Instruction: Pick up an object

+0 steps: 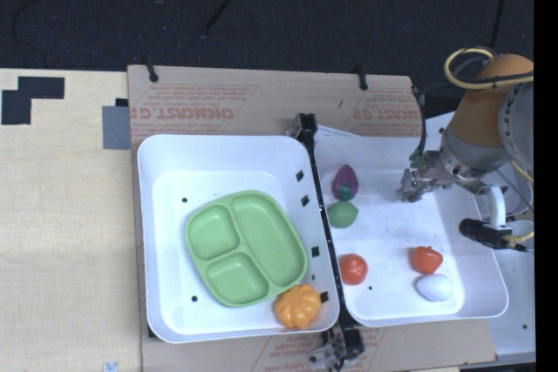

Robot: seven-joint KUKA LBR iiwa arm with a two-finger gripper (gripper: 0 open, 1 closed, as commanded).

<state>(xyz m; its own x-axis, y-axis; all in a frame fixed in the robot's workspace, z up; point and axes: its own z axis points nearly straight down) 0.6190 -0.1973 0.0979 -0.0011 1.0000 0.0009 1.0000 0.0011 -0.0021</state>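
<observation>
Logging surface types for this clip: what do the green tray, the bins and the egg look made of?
Green tray: looks like moulded plastic, matte, with one even colour and soft rounded dividers between three compartments. Bins: likely thin formed plastic, smooth white with slight sheen and rounded corners. Egg: probably a plastic toy, smooth and glossy with a bright highlight; a real egg can't be ruled out at this resolution.

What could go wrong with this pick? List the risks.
1. The purple item and the green ball sit almost touching near the divider, so reaching for one may nudge the other.
2. The red tomato lies just above the white egg; a grasp there could knock the egg away.
3. The gripper hovers over bare bin floor and may close on nothing.
</observation>
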